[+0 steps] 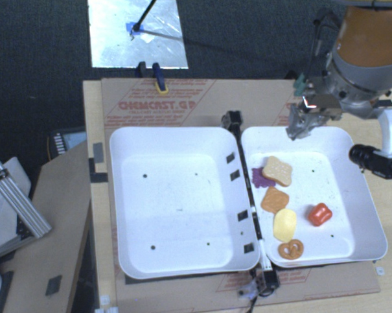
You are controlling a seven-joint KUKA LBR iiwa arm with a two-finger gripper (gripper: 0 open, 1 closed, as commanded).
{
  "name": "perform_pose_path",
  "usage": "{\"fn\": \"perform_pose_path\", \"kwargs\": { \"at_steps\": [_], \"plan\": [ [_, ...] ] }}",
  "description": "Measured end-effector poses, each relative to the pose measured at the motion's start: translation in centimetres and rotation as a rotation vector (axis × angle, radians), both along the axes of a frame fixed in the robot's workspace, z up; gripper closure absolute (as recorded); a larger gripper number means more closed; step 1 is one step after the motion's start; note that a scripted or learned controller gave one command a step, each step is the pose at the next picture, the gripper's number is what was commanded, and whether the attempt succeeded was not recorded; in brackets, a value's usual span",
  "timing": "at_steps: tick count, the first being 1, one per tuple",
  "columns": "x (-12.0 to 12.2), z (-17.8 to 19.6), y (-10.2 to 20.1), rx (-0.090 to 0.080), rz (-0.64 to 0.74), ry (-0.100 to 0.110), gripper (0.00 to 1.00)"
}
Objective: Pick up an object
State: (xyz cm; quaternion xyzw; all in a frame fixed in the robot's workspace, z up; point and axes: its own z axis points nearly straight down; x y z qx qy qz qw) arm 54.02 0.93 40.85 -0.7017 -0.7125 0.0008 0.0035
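- The gripper [300, 130] hung over the back rim of the right bin [360, 197], near its left corner, well apart from the things lying in it.
- How its jaws stood could not be told; they showed as a dark blur, with nothing visibly between them.
- The pickable things lay in the right bin, mostly along its left side: a bread slice [278, 171] resting partly on a purple piece [258, 178], an orange piece [274, 200] just below, then a yellow piece [284, 224] and a pretzel [290, 249] nearest the front.
- A red pepper [319, 214] sat alone, apart from the rest, with bare floor all round.
- All looked like small play food: probably light, stiff and rather smooth, so liable to slip or skid if pinched off centre.
- The pepper seemed the best choice, being chunky and clear of neighbours; a grip across its middle would suit.
- The pretzel and bread lay flat and low, offering little to close on.
- The left bin [129, 188] stood beside, on the bench [180, 98].
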Motion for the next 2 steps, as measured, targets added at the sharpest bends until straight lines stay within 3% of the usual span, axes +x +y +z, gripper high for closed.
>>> {"fn": "perform_pose_path", "kwargs": {
  "at_steps": [1,2],
  "plan": [
    [0.4,13.5,3.7,-0.001,-0.006,-0.024,1.0],
    [-2.2,6.0,12.9,-0.002,-0.001,0.0,1.0]
  ]
}}
